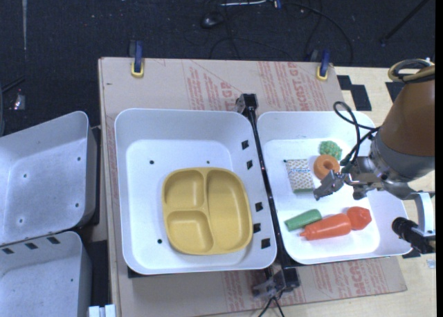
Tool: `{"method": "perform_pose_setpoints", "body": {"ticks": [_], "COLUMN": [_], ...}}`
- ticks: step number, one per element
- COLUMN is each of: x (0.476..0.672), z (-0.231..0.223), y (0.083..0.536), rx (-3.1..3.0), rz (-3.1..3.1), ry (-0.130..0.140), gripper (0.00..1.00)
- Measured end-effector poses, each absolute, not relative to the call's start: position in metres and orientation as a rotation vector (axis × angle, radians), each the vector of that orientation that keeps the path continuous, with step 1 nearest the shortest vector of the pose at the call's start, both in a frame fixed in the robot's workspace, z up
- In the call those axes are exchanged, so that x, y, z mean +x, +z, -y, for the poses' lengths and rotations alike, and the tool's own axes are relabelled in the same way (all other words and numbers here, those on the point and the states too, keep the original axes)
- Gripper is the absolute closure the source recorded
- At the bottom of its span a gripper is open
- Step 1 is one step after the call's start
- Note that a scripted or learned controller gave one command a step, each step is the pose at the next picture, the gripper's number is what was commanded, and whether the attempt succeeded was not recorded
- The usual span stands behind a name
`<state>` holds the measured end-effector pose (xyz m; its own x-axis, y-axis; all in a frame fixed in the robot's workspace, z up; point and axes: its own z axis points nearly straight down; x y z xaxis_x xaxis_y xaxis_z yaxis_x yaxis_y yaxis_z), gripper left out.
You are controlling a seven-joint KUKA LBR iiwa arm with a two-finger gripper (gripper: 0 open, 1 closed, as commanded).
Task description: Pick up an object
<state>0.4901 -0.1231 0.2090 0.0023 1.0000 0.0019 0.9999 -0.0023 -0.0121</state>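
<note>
The right bin (277,132) holds several small objects. An orange ring (325,166) lies beside a green leafy piece (330,149) and a speckled grey-white packet (300,174). Nearer the front lie a green pickle-like piece (302,219) and an orange-red carrot-like toy (338,224). My gripper (331,184) hangs over the middle of this bin, just below the orange ring and above the carrot-like toy. Nothing is seen held in it.
The left bin (131,170) holds a yellow divided plate (206,210). A black divider (261,177) runs between the bins. The grey arm with its orange band (412,125) covers the right bin's right side. Blue-yellow clamps (138,59) grip the bench's far edge.
</note>
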Motion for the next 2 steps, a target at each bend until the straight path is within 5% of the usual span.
{"method": "perform_pose_setpoints", "body": {"ticks": [1,2], "x": [0.493,0.492], "z": [0.123,0.124], "y": [0.214,0.171], "rx": [-2.220,-2.221], "rz": [2.221,2.216], "ry": [0.001,0.004], "gripper": [0.00,0.00]}}
